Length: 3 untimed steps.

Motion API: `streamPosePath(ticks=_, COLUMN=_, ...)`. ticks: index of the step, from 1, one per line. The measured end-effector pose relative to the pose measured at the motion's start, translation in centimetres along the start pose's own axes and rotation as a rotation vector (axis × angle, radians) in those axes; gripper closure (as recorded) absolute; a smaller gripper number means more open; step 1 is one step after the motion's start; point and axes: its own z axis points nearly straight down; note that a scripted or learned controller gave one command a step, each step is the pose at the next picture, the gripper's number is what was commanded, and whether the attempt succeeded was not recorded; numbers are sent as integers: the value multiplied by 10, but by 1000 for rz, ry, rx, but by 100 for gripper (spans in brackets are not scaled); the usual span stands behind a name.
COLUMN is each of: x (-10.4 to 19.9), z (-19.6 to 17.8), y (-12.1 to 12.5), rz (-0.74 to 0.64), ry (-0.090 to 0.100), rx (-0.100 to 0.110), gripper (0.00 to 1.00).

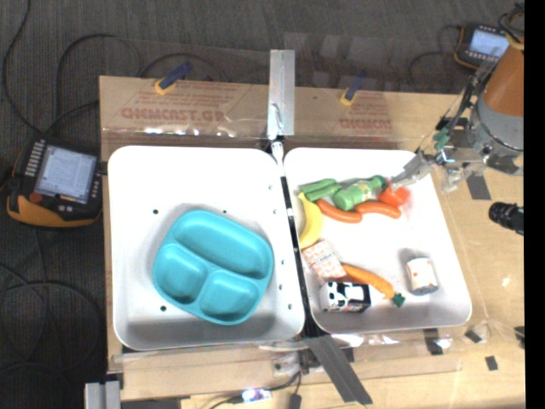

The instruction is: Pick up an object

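Arm: I see the grey arm (502,113) with its orange band at the right edge, wrist over the upper right corner of the right bin (451,254).

Gripper: the gripper (407,175) reaches in at a slant, its tip just beside the red-orange piece (394,196) at the right end of the toy pile. I cannot tell whether it is open or closed; the tip is too small and blurred.

Candidate objects, right bin: green bottle (356,192), green vegetable (319,189), long red sausage-like piece (364,213) and banana (310,221) clustered in the upper half, touching one another. Lower down: a patterned packet (322,261), a carrot (371,279), a black-and-white carton (345,296), and a small white can (421,274) lying apart from the rest.

Left bin: the left bin (128,228) holds a blue divided tray (213,265), well apart from the arm.

Progress: my reading is early approach. Every object appears to lie on the bin floor; nothing is lifted.

Left to do: descend, close on one object, raise it clear.

Risk: the pile is tightly packed, so I judge a slip or a nudged neighbour likely.
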Motion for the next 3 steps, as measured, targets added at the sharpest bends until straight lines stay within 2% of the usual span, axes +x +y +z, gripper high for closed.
streamPosePath(ticks=1, x=24, z=106, y=41, rz=113, ry=0, rx=1, gripper=0)
streamPosePath(ticks=2, x=52, z=169, y=52, rz=75, ry=-3, rx=-23, gripper=0)
streamPosePath(ticks=3, x=26, z=174, y=51, rz=-22, ry=-2, rx=-35, gripper=0)
